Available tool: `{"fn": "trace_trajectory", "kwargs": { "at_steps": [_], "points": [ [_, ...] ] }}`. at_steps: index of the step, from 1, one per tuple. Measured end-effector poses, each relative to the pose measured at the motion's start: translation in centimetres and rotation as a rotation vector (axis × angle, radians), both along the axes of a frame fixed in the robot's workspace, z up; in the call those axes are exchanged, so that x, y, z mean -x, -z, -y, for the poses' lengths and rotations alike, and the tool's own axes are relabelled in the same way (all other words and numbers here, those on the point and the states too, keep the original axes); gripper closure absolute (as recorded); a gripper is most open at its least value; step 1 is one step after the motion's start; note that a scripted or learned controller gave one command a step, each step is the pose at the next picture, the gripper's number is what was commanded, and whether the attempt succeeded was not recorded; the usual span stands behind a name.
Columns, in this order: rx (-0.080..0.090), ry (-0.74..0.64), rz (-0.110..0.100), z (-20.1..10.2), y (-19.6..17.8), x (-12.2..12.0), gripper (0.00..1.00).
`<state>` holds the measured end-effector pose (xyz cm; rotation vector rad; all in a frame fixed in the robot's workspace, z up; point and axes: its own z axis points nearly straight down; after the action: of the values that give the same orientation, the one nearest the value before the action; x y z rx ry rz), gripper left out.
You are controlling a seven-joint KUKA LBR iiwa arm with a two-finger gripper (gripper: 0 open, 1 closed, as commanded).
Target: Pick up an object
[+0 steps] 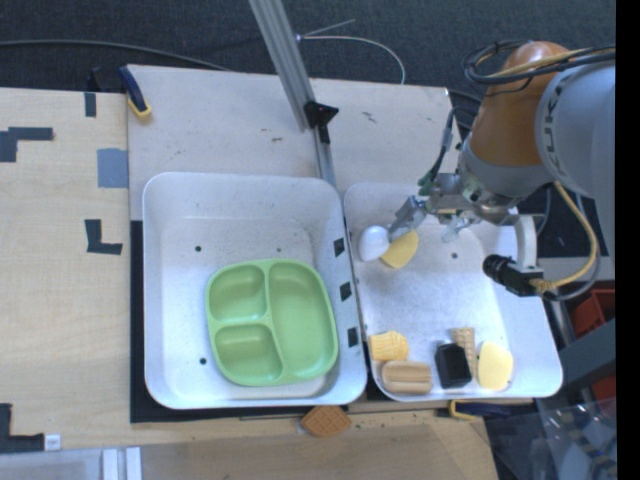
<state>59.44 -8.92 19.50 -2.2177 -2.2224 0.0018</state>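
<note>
My gripper (pixel 432 220) hangs over the back of the right bin (pixel 520 298), open, its two fingers spread with nothing between them. Just below its left finger (pixel 408 213) lie a yellow wedge-shaped piece (pixel 400 251) and a small white egg-shaped object (pixel 372 241), touching each other near the bin's left wall. Along the bin's front edge sit a yellow ridged piece (pixel 388 345), a tan bun (pixel 407 376), a black block (pixel 452 364), a small tan waffle piece (pixel 463 339) and a pale yellow lemon-like object (pixel 494 365).
The left bin (pixel 170 268) holds a green divided plate (pixel 272 321). A round tan cookie (pixel 323 421) lies on the bench outside the bins' front edge. A slanted metal pole (pixel 285 48) stands behind the bins. The arm's black cable fitting (pixel 505 271) overhangs the right bin.
</note>
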Motion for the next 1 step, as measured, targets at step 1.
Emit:
{"fn": "trace_trajectory", "kwargs": {
  "at_steps": [1],
  "points": [
    [0.000,0.000,0.000,0.01,-0.01,0.00,0.00]
  ]
}}
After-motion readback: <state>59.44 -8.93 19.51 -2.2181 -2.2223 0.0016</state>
